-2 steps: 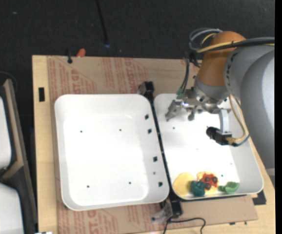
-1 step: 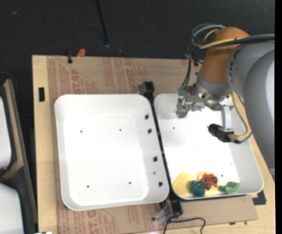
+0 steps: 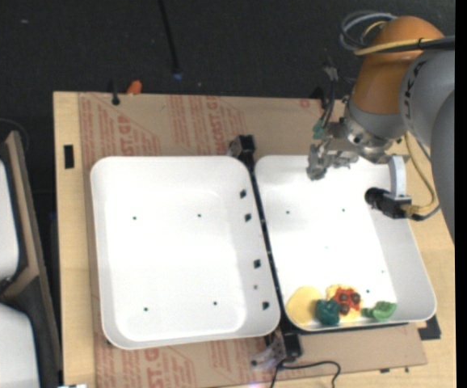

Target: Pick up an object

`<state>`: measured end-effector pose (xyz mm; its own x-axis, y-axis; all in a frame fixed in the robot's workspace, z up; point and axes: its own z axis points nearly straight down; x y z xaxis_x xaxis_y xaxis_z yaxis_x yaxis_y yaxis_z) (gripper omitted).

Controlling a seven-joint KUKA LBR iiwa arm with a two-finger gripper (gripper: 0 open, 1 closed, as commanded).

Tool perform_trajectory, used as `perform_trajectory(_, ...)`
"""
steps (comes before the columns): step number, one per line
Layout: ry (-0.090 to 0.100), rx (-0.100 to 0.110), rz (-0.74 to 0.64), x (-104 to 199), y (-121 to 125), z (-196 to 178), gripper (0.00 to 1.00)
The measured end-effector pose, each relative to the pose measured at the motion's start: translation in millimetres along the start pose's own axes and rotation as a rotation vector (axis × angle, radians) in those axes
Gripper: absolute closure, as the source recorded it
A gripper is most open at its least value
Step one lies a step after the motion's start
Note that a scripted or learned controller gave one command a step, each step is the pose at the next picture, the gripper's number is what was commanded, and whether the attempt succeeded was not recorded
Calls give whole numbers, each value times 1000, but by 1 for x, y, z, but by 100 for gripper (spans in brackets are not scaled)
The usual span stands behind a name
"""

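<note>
The gripper (image 3: 321, 166) hangs over the right bin's (image 3: 330, 217) far edge, well apart from the small toys (image 3: 342, 304) heaped in its near corner

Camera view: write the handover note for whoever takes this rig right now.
Gripper: over the far edge of the right bin, with nothing visible between its fingers; cannot tell if open or shut.
Objects: a small cluster at the right bin's near edge: yellow piece, teal piece, red piece, green piece.
Done: nothing picked.
Left: travel across the bin to the cluster, grasp one, lift.
</note>
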<state>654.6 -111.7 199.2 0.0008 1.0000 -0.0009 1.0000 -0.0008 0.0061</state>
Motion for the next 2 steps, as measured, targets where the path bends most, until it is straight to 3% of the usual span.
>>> perform_trajectory(1,1,4,0,-1,0,-19,100)
perform_trajectory(2,2,4,-4,47,-16,-32,100)
